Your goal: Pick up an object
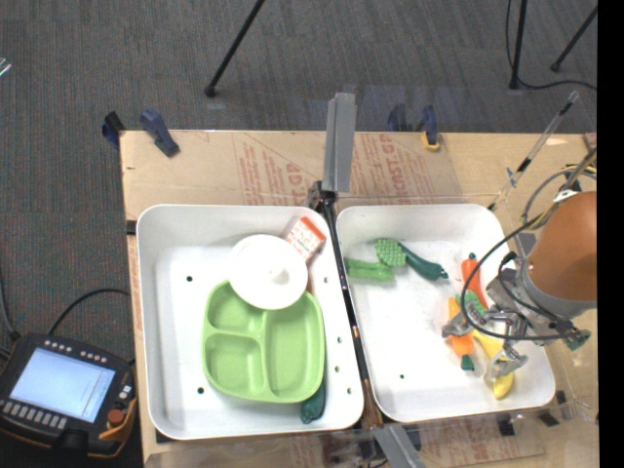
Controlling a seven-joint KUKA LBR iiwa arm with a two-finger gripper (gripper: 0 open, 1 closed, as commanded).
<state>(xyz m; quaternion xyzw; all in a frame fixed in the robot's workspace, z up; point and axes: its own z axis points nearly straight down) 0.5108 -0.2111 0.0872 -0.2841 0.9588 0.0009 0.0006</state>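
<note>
My gripper hangs low over the right side of the right bin, its fingers spread open. Right under and between them lies a cluster of small toys: an orange piece, a yellow piece and bits of green. I cannot tell whether the fingers touch any of them. An orange carrot lies just behind the gripper. Further left in the same bin are a green bean pod, a green netted item and a dark teal piece.
The left bin holds a green divided tray, a white round plate overlapping its back edge, an orange-and-white box and a dark green object at the front. Cables run beside the arm at the right.
</note>
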